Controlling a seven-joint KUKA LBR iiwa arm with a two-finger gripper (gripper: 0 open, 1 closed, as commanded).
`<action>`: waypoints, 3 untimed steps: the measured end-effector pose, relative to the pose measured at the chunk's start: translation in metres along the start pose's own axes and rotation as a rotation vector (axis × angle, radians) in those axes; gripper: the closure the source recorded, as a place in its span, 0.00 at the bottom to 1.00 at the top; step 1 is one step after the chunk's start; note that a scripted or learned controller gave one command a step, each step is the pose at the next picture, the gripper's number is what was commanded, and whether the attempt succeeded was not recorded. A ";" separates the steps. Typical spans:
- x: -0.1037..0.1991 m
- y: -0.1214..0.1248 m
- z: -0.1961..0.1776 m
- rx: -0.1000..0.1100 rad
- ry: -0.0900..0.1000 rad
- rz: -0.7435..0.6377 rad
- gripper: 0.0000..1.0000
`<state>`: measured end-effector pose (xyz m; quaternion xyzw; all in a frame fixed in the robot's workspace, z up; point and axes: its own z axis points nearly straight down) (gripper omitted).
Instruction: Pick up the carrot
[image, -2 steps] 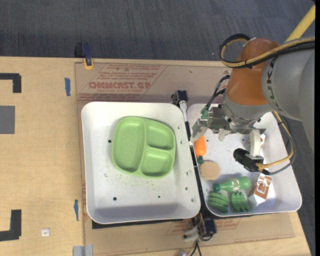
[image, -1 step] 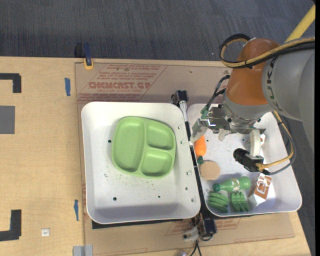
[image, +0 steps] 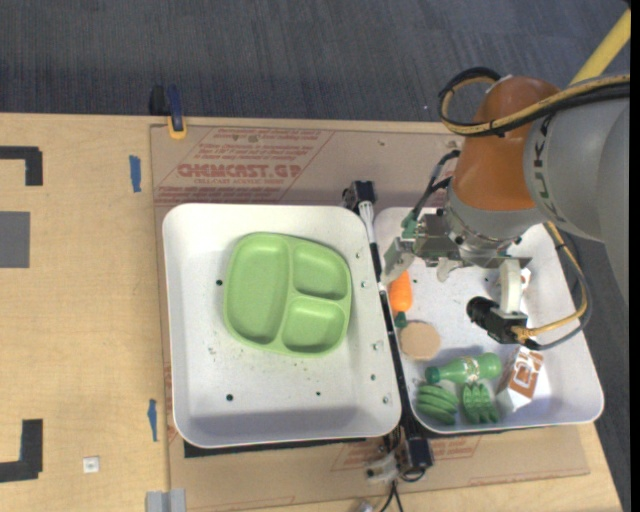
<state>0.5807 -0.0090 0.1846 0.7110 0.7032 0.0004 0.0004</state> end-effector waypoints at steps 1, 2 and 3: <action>-0.083 0.004 0.080 0.005 0.000 0.298 0.00; -0.025 -0.004 0.000 0.001 0.001 0.312 0.00; 0.000 -0.008 0.000 0.004 0.001 0.311 0.00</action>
